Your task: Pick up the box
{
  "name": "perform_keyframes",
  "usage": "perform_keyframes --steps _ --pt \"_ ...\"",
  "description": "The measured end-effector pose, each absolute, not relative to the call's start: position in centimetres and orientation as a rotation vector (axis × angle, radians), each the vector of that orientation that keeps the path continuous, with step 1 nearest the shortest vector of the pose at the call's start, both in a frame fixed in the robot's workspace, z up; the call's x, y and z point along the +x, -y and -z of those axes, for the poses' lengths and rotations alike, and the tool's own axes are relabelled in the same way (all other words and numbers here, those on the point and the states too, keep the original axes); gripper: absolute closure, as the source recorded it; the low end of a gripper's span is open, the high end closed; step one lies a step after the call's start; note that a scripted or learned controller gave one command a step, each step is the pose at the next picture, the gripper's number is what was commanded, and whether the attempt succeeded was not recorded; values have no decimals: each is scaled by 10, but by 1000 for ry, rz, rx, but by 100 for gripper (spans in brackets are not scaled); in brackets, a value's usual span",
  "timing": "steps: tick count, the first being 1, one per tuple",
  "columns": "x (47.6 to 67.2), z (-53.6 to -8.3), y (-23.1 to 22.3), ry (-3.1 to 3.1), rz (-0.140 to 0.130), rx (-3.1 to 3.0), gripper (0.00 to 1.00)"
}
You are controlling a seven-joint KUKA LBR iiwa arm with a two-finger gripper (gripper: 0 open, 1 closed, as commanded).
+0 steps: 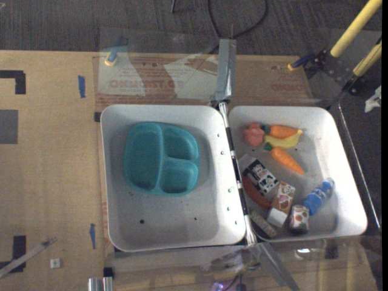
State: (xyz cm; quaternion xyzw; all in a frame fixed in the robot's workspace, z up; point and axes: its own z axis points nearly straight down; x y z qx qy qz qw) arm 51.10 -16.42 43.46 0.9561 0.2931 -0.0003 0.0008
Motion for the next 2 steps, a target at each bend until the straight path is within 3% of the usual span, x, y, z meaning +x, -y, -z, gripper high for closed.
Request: perform_keyframes --steps 1,2 --pt "502 -399 154 -650 9 3077 0" --pt "503 -409 153 -658 11 3075 100"
